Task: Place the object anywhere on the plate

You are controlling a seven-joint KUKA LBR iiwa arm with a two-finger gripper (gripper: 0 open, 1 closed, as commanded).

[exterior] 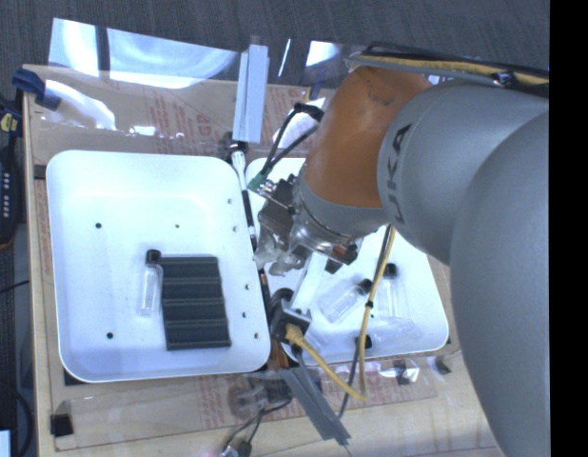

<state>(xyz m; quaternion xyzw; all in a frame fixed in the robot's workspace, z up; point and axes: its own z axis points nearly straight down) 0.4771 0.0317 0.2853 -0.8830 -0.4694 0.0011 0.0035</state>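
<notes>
The left bin [75, 198] lies on the bench [132, 403] and carries two things in its lower middle. A small clear bottle with a black cap [149, 284] lies there, cap toward the bin's far edge. Touching its right side sits a dark ribbed plate [193, 302], a rectangle with four raised bars, reaching down toward the bin's near edge. The bottle is off the plate, just beside its left edge.

Right of the bins' shared edge, the arm [437, 188] comes in from the right, its orange band above the wrist. The gripper [280, 252] hangs over the left edge of the right bin [422, 336], close to the divide between the bins. How far it is open cannot be told, and nothing can be seen in its hold.

In the right bin, near its near edge, lie clear plastic items [337, 301], partly hidden by a yellow cable [367, 303] that trails down over the bin's near edge.
</notes>
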